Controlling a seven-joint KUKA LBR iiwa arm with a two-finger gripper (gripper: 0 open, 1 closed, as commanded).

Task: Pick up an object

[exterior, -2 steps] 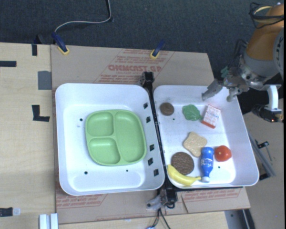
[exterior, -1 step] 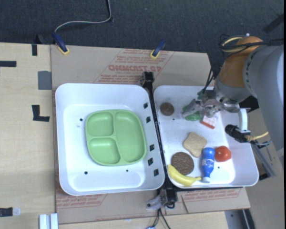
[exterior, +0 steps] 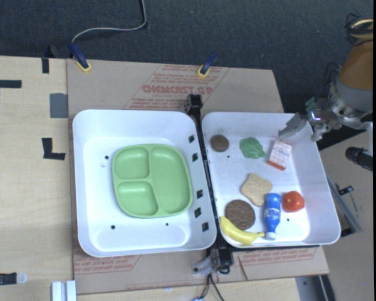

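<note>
left bin (exterior: 88,168): divided plate (exterior: 152,180) | right bin (exterior: 313,187): bottle (exterior: 272,214) right of banana (exterior: 240,232)

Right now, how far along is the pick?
Done: the gripper is over the right bin's far edge. In hand: nothing visibly held; it hangs just above the red-and-white packet. Left: grasping and lifting something, likely that packet.

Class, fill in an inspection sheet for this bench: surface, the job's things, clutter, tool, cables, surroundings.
Surface: cardboard sheet under two white bins.
Job's things: right bin holds banana, blue bottle, tomato, bread slice, two brown discs, green leaf, red-and-white packet.
Clutter: green divided plate in left bin.
Tool: above the packet, at the right bin's far corner; fingers unclear.
Cables: one on the dark floor.
Surroundings: yellow clamps, wooden bench.
</note>
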